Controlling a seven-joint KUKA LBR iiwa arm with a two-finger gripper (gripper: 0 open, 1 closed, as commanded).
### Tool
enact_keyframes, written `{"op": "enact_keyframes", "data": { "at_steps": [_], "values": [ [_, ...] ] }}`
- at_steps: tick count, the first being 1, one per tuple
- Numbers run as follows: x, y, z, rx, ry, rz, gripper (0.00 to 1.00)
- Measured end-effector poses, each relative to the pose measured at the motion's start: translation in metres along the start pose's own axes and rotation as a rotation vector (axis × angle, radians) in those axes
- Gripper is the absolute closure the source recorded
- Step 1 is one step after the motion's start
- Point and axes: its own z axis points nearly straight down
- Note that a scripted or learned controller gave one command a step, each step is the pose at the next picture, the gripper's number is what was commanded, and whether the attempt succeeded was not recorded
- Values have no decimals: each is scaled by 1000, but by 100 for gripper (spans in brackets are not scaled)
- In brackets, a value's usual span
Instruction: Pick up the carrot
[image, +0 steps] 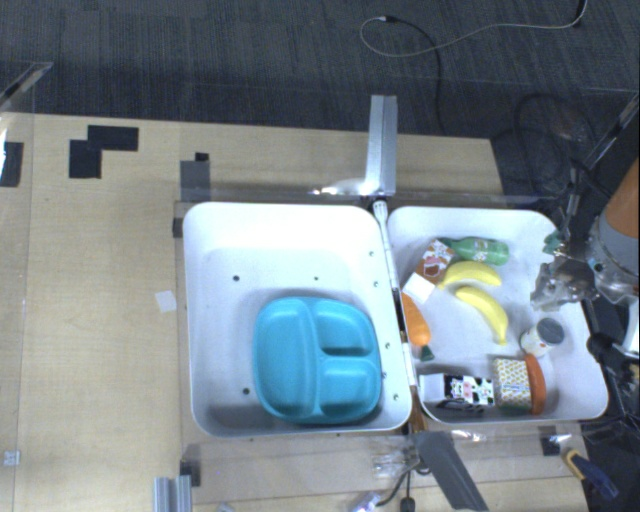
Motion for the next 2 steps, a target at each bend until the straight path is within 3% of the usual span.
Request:
{"op": "enact_keyframes", "data": {
  "at_steps": [1,2],
  "values": [
    [5,10,34,1,1,175,100],
    [-9,52,32,-1,0,146,100]
  ]
}}
